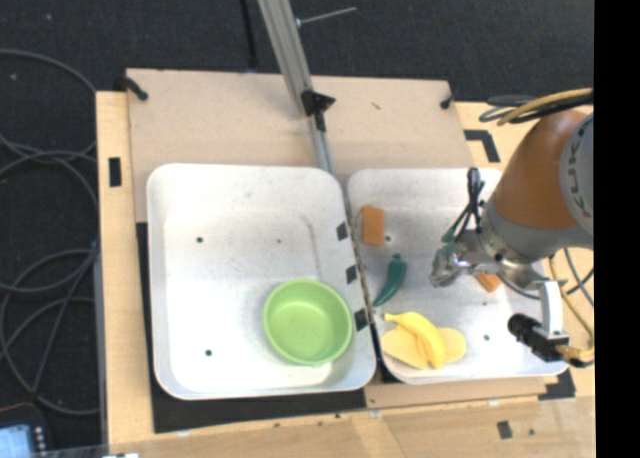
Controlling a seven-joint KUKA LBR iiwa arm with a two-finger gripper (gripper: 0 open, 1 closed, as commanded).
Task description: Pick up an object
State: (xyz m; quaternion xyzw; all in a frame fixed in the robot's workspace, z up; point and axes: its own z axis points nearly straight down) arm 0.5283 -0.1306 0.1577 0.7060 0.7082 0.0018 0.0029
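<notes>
Gripper (pixel 447 268) hangs over the right bin (pixel 420 191); finger state cannot be told. The green pepper (pixel 390 281) lies just left of it, long axis running toward the bin's near-left, beyond the banana (pixel 425 338).

Two white bins are seen on a tan bench (pixel 240 116): the left bin (pixel 230 216) is speckled with small dark dots and holds a lime-green bowl (pixel 308 321). In the right bin (pixel 420 196) an orange block (pixel 373 226), a dark green pepper-like piece (pixel 390 280) and a yellow banana (pixel 425 338) on pale yellow pieces are shown. The arm (pixel 545 186) is coloured orange above grey. The surrounding floor is black.
</notes>
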